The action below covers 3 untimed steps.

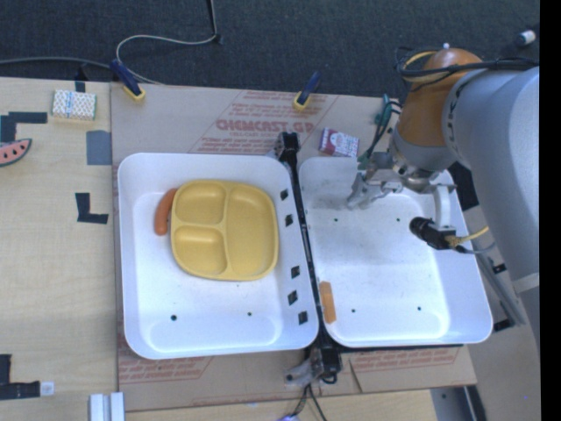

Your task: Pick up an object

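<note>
A yellow divided plate (224, 230) lies in the left bin (210, 327). An orange sausage-shaped piece (162, 212) rests against the plate's left rim. A small orange piece (327, 302) lies in the right bin (399, 318), tight against its lower left wall by the divider. My gripper (358, 196) hangs over the upper part of the right bin, pointing down and left, well above and apart from the small orange piece. Nothing shows in it.
A red and white packet (337, 142) lies on the cardboard just behind the right bin. Clamps (128, 79) (307, 94) sit at the cardboard's back edge. A sponge (74, 104) and a watermelon-slice toy (14, 152) rest on the bench at far left.
</note>
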Motion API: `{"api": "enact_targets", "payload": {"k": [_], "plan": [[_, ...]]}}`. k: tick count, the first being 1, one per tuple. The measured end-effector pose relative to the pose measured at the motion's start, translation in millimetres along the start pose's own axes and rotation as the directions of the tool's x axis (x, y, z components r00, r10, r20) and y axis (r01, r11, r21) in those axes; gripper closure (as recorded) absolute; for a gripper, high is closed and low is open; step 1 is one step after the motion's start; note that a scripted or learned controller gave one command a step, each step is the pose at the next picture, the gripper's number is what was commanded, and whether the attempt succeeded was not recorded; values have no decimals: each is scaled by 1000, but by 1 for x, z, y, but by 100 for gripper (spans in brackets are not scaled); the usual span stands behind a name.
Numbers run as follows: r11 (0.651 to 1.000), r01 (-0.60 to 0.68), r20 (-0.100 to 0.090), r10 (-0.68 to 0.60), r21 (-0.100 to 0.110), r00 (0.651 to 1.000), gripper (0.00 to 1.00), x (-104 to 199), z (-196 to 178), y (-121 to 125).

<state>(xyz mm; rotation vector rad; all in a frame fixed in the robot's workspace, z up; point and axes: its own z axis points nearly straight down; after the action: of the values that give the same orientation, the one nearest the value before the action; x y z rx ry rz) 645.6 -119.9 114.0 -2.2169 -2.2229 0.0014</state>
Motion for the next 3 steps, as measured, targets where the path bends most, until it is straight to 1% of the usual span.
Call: {"api": "enact_targets", "payload": {"k": [1,2,3], "plan": [[1000,0,0,0,0,1000,0,0,0,0],[1000,-2,0,2,2,1000,0,3,17,-101],[1000,-1,1,1,-4,1000,0,21,28,-49]]}}
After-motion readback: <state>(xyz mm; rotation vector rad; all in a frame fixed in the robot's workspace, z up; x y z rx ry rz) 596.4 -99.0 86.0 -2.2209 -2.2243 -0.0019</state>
